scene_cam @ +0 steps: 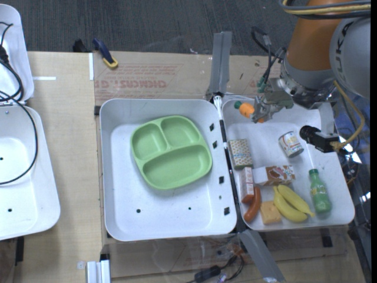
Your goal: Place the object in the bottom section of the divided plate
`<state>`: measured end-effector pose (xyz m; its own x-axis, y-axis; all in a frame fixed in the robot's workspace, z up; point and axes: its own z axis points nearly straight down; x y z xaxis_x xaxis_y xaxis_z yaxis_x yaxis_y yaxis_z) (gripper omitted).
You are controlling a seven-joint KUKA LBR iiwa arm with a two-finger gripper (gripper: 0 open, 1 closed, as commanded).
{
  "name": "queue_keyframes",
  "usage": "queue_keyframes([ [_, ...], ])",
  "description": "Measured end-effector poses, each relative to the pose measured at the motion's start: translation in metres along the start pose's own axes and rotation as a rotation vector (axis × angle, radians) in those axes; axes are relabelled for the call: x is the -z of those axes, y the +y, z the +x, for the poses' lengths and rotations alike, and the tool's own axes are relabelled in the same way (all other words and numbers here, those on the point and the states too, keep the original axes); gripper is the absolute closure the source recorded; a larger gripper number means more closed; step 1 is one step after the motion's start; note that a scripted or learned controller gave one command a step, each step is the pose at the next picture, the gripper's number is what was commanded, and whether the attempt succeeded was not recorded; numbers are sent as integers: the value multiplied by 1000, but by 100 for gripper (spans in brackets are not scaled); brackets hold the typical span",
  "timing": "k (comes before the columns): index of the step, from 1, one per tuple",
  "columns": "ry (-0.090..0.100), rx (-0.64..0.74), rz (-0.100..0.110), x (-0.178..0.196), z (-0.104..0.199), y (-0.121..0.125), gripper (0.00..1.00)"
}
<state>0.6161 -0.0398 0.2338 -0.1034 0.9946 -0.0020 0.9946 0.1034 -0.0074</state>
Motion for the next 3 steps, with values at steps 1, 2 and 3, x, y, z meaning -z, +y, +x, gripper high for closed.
queue_keyframes([
  [1,0,44,1,-25,49,-34,100],
  [2,0,-75,0,4,113,-76,100],
  [3,0,-76,0,4,113,-76,0],
])
